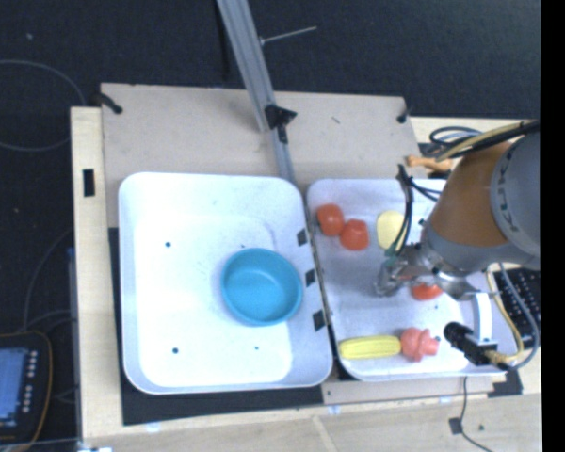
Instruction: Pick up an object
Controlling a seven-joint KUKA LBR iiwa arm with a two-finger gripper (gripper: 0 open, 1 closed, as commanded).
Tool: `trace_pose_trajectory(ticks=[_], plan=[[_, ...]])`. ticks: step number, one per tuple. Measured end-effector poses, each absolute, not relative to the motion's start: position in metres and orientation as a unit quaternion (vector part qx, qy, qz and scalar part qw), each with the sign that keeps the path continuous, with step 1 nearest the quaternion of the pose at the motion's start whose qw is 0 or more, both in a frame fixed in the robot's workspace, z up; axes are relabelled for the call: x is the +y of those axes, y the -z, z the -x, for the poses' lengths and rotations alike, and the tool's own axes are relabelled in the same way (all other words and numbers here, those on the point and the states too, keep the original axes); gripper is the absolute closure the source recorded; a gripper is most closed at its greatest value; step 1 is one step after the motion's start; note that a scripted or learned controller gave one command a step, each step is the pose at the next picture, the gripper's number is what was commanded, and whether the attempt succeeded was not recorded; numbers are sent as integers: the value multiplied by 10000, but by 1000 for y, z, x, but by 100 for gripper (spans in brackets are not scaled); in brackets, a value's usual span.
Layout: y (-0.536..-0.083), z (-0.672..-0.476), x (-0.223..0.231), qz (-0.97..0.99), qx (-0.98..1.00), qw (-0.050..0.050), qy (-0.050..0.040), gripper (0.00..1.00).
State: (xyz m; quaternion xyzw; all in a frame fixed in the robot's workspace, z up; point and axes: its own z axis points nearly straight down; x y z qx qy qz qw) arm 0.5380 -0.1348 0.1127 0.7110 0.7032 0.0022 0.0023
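The desk [198,121] carries my two white bins side by side. The left bin [169,205] holds a blue bowl [261,285], sitting toward that bin's right side. The right bin [358,196] is where I'm working: my arm [485,201], grey with its orange band, reaches in over the bin's right edge. My pincer [392,281] is low over the middle of this bin; I cannot tell how it stands, wide or narrow, and I see nothing between its tips.

A corn cob [369,347] lies along the near edge. Just right of it sits a pink piece [417,344]. A yellow piece [390,226] rests near the far edge, partly behind my cables. Two red pieces [330,219] and [354,234] sit touching at the far left corner. Another red bit [426,291] peeks out just right of my pincer.
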Motion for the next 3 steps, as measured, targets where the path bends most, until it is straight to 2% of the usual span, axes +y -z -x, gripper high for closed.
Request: trace_pose_trajectory(ticks=[2, 3], plan=[[-244, -542, -145, -7053, 7089, 39, -37, 100], [-270, -543, -146, -7044, 7098, 11, -16, 100]])
